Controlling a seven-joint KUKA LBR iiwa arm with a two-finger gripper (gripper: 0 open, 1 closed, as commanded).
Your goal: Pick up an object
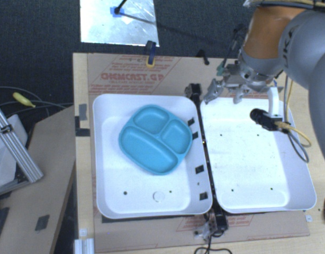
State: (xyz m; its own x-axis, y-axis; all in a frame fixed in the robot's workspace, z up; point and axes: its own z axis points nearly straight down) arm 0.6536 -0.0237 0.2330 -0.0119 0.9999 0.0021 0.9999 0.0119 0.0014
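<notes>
Blue divided plate (155,139) lies alone in left bin (107,142); jaws' state unclear.

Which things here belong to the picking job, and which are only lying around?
For the job:
- blue divided plate, lying in the left bin
- tool, over the far edge of the right bin

Just lying about:
- shiny sheet on the floor beyond the bench
- yellow-and-blue clamp at the bench's far edge
- metal frame at the left
</notes>
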